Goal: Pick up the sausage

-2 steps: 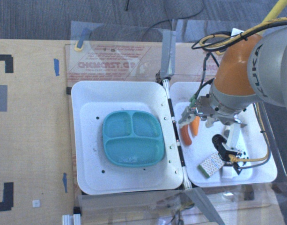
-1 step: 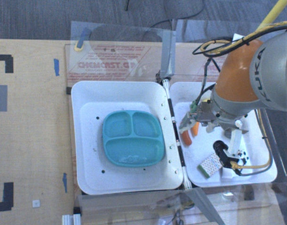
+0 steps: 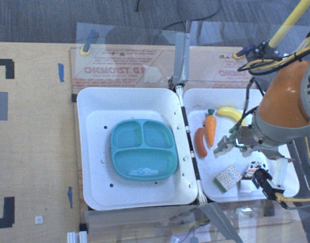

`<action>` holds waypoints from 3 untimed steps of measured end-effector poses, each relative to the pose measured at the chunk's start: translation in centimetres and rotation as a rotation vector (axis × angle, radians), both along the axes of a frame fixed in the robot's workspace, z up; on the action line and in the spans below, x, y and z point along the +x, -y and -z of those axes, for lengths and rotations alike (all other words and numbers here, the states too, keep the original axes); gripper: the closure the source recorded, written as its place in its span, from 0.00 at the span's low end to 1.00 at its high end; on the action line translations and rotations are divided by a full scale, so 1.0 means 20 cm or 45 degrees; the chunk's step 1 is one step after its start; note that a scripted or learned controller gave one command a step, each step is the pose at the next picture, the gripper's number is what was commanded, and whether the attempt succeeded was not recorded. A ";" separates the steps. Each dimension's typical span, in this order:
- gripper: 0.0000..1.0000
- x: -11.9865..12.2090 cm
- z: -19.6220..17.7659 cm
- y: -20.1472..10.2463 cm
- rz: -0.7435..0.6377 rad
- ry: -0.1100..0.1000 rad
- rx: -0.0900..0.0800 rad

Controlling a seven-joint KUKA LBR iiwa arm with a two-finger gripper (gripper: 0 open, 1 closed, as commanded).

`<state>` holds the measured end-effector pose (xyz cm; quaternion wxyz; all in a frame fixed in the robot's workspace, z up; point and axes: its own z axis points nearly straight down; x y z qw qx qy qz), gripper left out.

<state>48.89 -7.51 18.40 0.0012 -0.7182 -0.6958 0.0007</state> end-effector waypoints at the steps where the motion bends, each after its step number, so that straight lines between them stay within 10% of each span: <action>1: 0.00 0.02 -0.38 -0.09 -0.015 0.004 -0.002; 2: 0.00 0.27 0.00 -0.27 -0.022 0.001 -0.001; 3: 0.00 0.23 -0.20 -0.21 0.196 0.004 -0.003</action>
